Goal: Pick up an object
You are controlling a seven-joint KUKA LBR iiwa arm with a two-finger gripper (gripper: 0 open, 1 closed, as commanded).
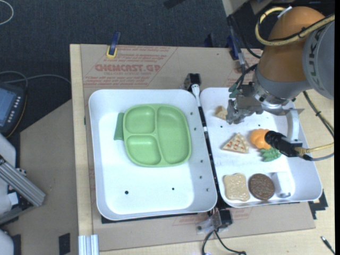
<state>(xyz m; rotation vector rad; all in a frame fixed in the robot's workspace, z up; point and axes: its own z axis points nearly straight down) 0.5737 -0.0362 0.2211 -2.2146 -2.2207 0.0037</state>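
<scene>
Jaws state unclear, low in right bin (pixel 313 187); pizza slice (pixel 236 143) just below-left, small tan bit (pixel 220 111) beside.

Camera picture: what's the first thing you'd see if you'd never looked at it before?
Probably the big green divided plate, lying in the left bin. Next, the robot's orange-banded arm coming in from the right, with its tool low over the right bin. Below the tool lie toy foods: a pizza slice, a carrot, a piece of toast and a brown cookie.
</scene>
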